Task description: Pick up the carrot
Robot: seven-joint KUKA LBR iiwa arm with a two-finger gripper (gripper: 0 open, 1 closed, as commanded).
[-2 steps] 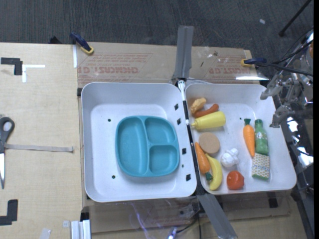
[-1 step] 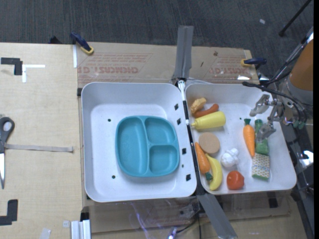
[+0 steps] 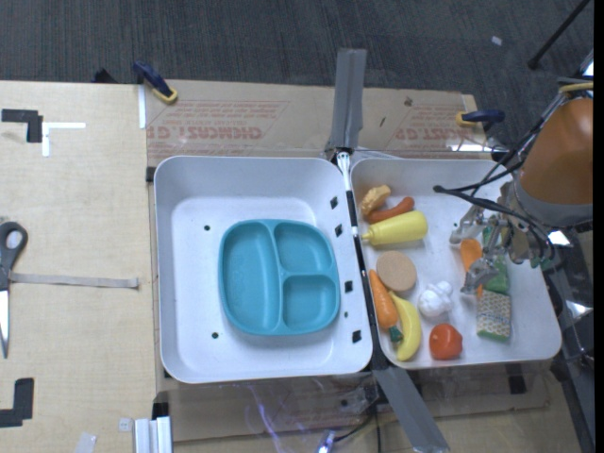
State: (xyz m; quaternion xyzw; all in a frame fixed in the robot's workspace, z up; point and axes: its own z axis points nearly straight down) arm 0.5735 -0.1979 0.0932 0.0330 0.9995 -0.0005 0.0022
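The carrot (image 3: 381,296) is a slim orange piece with a green end. It lies in the right bin (image 3: 538,347) beside its left wall, between a round brown biscuit (image 3: 397,272) and a banana (image 3: 408,327). My gripper (image 3: 478,253) hangs low over the right half of that bin, about a hand's width to the right of the carrot. A small orange item (image 3: 469,251) sits right by the gripper's metal parts, and I cannot make out whether it is held. The arm's orange band (image 3: 562,154) shows at the right edge.
The right bin also holds a yellow bottle (image 3: 396,228), a sausage (image 3: 392,209), a white garlic bulb (image 3: 435,298), a tomato (image 3: 445,341) and a green patterned packet (image 3: 494,311). A teal divided plate (image 3: 280,276) lies in the left bin (image 3: 179,347). Scissors (image 3: 8,253) lie far left.
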